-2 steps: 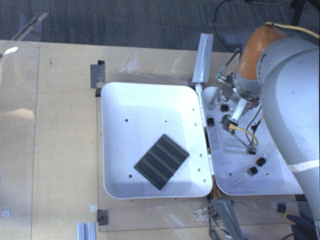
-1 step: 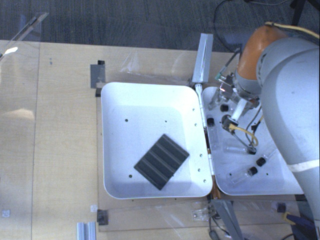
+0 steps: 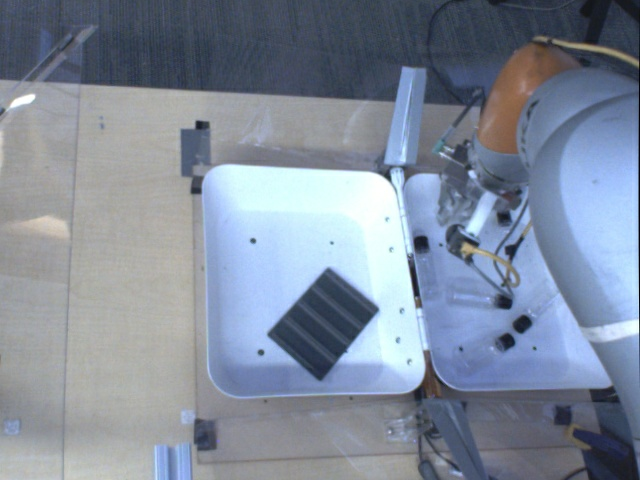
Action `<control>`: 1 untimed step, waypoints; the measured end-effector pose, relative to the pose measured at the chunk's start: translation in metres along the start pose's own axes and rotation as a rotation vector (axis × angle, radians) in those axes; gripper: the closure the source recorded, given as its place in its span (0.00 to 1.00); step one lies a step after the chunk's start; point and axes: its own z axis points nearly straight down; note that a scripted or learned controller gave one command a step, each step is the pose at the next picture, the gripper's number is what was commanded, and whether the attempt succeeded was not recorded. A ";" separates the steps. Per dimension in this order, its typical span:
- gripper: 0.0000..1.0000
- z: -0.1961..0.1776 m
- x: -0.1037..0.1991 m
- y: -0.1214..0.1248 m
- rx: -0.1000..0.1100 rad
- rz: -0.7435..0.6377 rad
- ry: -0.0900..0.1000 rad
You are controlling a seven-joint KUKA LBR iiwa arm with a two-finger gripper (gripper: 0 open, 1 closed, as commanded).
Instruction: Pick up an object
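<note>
A dark grey ribbed rectangular pad (image 3: 323, 323) lies flat and turned diagonally in the left bin (image 3: 240, 208), toward its front. My gripper (image 3: 458, 211) hangs low over the back left part of the right bin (image 3: 450, 353), far from the pad, with the orange-banded wrist (image 3: 512, 88) above it. Small black pieces lie on the right bin's floor at the left wall (image 3: 421, 241) and toward the front (image 3: 521, 323), (image 3: 503, 342). A clear tube-like item (image 3: 470, 294) lies between them. The arm's grey body (image 3: 590, 198) hides the right side of that bin.
A metal bracket (image 3: 406, 118) stands behind the seam between the two bins. Cables (image 3: 490, 258) dangle from the wrist into the right bin. The wooden bench (image 3: 100, 268) stretches to the left, with small black clamps (image 3: 197, 148) at the left bin's corners.
</note>
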 end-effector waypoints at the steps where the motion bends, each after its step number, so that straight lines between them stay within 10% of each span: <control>1: 1.00 -0.130 0.045 -0.027 -0.005 0.386 0.005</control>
